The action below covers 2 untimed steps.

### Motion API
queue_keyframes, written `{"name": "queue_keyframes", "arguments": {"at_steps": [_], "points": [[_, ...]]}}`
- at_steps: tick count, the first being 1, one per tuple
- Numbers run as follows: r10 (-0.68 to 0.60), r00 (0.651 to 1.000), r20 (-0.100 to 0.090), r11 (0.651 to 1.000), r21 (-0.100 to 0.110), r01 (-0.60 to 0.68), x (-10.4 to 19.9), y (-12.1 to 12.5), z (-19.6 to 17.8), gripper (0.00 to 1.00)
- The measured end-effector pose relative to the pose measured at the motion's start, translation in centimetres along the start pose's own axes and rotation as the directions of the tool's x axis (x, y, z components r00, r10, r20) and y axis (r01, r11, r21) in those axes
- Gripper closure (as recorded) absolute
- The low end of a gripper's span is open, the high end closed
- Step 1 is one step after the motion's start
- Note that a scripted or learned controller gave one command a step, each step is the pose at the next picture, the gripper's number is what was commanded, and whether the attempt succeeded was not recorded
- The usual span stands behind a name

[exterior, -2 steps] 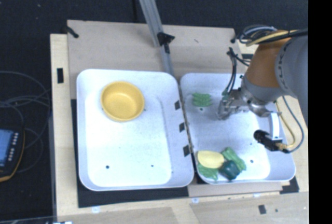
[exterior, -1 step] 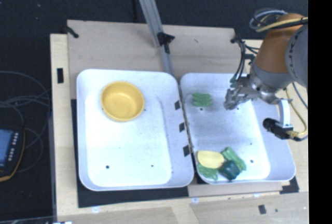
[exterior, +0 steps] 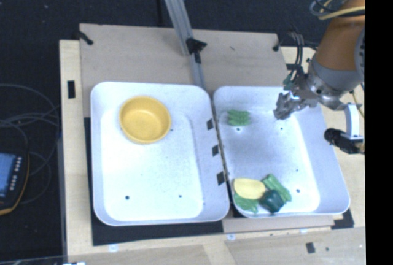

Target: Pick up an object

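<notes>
My gripper hangs over the upper right part of the right bin, fingers pointing down, with nothing visible between them. A small green object lies in the right bin's upper left area, well to the left of the gripper. At the bin's near edge sits a cluster: a yellow piece, a green piece and a dark green piece. A yellow bowl stands upright in the upper left of the left bin.
A grey metal post slants down from the top to the gap between the bins. Black clips line the divider between the bins. A handheld pendant lies off the bench at the left.
</notes>
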<state>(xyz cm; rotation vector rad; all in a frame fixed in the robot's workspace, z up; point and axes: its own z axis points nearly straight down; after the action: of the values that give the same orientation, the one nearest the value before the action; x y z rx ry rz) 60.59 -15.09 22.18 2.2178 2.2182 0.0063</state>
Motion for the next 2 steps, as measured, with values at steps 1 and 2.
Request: {"name": "queue_keyframes", "arguments": {"at_steps": [1,2], "points": [[0.0,1.0,-0.001,1.0,0.004,0.0,0.0,0.0,-1.4,1.0],[-0.003,1.0,-0.001,1.0,0.006,0.003,5.2,-0.3,-0.5,1.0]]}}
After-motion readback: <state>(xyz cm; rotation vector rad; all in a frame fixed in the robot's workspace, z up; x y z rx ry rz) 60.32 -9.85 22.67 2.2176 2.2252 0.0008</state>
